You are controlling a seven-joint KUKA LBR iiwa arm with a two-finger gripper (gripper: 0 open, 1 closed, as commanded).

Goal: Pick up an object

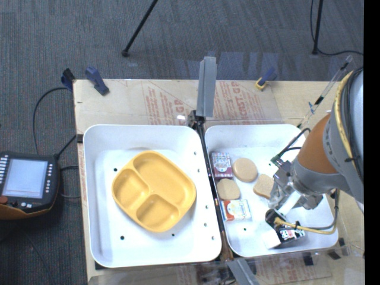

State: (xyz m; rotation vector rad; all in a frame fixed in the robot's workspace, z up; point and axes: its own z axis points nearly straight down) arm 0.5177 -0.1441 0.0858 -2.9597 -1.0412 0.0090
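**A:** What is laid out here?

**B:** Seen from above, a pale worktop (148,100) carries two shallow white bins side by side. The left bin (95,159) holds a yellow divided plate (154,190) with three compartments. It lies flat near the bin's middle.

**A:** And the other bin?

**B:** The right bin (255,129) holds five small things, mostly in its 9 o'clock half. A small red patterned box (221,164) lies at 10 o'clock, close to the wall. Just beside it, at its 3 o'clock, is a round tan biscuit (244,169). At the box's 6 o'clock lies a second tan biscuit (228,189), and at 6 o'clock of that one lies a flat red-and-white packet (236,209). A tan bread-like slice (263,185) lies near the bin's middle, with its 3 o'clock edge hidden under the robot.

**A:** Where is the robot?

**B:** The grey arm with its orange band reaches in from 3 o'clock. The gripper (281,202) is over the right bin, a little toward 5 o'clock from the middle and just at 4 o'clock of the slice. I cannot tell whether it is open or closed, or whether it has hold of anything.

**A:** Anything around the bins?

**B:** A blue clamp (96,81) sits at the worktop's 11 o'clock corner. A handheld control pendant (27,183) with a screen lies on the carpet at 9 o'clock.
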